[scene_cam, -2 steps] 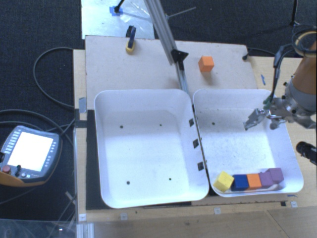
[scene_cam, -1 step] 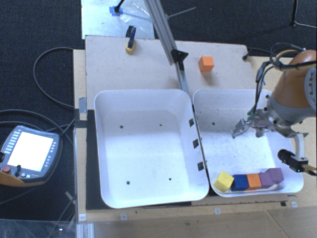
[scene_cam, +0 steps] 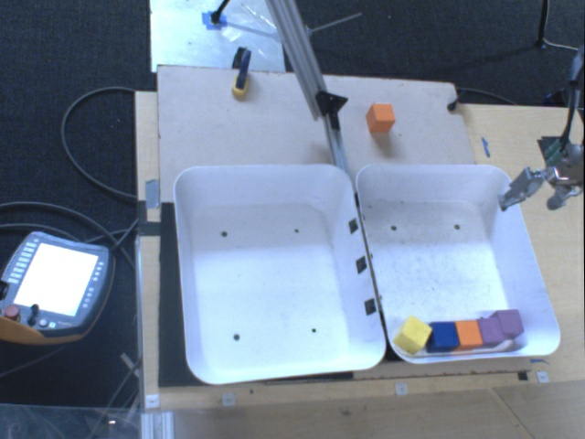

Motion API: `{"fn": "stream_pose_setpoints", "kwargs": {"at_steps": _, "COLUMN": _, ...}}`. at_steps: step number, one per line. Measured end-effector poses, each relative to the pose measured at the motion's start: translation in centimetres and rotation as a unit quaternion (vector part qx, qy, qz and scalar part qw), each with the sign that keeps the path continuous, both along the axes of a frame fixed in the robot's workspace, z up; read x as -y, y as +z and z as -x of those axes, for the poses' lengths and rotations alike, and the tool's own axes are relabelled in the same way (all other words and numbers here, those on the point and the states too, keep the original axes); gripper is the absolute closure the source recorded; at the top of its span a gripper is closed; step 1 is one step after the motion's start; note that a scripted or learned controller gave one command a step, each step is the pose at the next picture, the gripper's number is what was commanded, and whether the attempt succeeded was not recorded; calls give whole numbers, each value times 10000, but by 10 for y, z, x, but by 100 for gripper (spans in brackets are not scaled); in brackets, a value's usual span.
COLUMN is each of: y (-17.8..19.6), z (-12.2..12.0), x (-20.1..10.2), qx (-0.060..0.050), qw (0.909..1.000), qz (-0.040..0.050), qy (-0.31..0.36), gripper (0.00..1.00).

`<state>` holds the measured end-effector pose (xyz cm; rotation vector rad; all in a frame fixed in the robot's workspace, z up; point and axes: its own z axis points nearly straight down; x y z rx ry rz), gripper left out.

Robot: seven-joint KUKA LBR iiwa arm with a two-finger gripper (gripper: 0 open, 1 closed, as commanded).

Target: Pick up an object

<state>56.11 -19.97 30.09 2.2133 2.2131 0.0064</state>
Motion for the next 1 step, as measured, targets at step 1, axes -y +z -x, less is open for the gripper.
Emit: {"fn": "stream_pose_setpoints", "kwargs": {"at_steps": 1, "y": -82, "z": 50, "x": -3, "qx": -88, "qw": 10000, "qz": -38, "qy": -7, "gripper": 0}}
